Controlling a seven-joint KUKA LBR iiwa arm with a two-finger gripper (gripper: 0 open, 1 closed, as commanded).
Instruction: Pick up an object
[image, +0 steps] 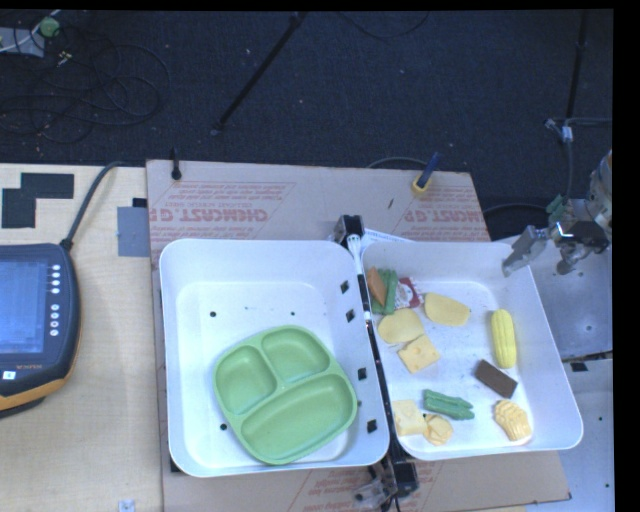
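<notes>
The right bin (545, 330) holds several toy foods. Among them are an orange carrot (377, 287), a yellow corn cob (503, 337), a brown bar (495, 378), a green pod (447, 404), a cheese cube (418, 353) and other yellow pieces (446, 309). My gripper (540, 262) hangs over the bin's far right corner, above and apart from all of them. Its fingers stand open with nothing between them.
The left bin (190, 290) holds a green divided plate (287, 393). A teach pendant (30, 325) lies on the bench at far left. Cardboard (260, 205) lies under both bins, and a small blue and yellow tool (425, 178) rests on its far edge.
</notes>
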